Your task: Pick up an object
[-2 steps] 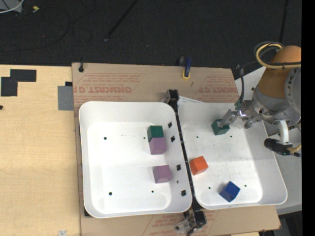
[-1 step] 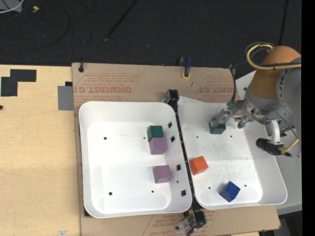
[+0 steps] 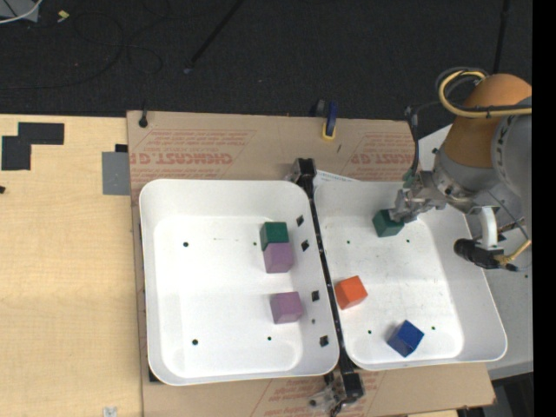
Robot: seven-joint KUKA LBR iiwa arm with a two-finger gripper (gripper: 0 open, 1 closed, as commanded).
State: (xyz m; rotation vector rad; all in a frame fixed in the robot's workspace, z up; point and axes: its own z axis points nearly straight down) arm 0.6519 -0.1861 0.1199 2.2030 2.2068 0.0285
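A dark green block (image 3: 387, 225) lies in the back part of the right bin (image 3: 469, 320). My gripper (image 3: 402, 211) comes in from the right and its tip is right at the upper right corner of this block, touching or nearly touching it. Whether the block is gripped cannot be told from this angle. An orange cube (image 3: 351, 292) sits near the right bin's left wall. A blue cube (image 3: 405, 338) rests near that bin's front edge.
The left bin (image 3: 174, 320) holds a green cube (image 3: 274, 233) with a purple cube (image 3: 278, 257) pressed against its front, and another purple cube (image 3: 286, 307) closer to the front. A black divider with clips (image 3: 314, 259) runs between the bins.
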